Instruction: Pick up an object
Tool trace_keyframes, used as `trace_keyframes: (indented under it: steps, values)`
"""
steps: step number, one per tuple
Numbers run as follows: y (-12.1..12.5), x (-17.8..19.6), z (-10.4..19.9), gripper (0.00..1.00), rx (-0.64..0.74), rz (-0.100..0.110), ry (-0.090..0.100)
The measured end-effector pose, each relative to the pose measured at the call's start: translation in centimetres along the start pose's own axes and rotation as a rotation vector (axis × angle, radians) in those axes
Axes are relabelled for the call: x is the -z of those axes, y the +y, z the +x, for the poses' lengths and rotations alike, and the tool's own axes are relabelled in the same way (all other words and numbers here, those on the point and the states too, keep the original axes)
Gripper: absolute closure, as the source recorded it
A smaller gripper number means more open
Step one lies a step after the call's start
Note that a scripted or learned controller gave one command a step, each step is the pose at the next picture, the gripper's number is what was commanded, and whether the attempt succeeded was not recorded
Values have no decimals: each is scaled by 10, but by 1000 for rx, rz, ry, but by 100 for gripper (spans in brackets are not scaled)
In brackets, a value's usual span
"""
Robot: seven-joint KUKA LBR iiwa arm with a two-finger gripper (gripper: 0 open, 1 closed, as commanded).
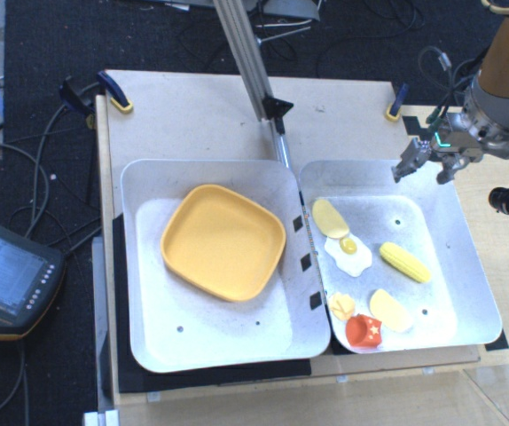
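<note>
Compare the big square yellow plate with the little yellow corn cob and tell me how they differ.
The square yellow plastic plate is far larger than the small yellow toy corn cob. The plate is flat and shallow with rounded corners; the cob is a slim stick shape lying on a slant. The plate sits alone in the left white bin; the cob lies among other toy foods in the right white bin. Both are yellow.

The desk (237, 96) and both bins (139, 238) are viewed from one fixed camera, set high, looking down aslant.
</note>
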State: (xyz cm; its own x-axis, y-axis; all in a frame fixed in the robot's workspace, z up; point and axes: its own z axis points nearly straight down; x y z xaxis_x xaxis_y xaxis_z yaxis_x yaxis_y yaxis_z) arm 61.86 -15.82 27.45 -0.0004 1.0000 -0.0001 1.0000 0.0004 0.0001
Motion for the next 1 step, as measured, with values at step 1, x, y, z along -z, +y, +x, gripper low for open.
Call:
trace_keyframes:
  steps: [1]
  values:
    - [0, 0, 0, 0, 0, 0, 0]
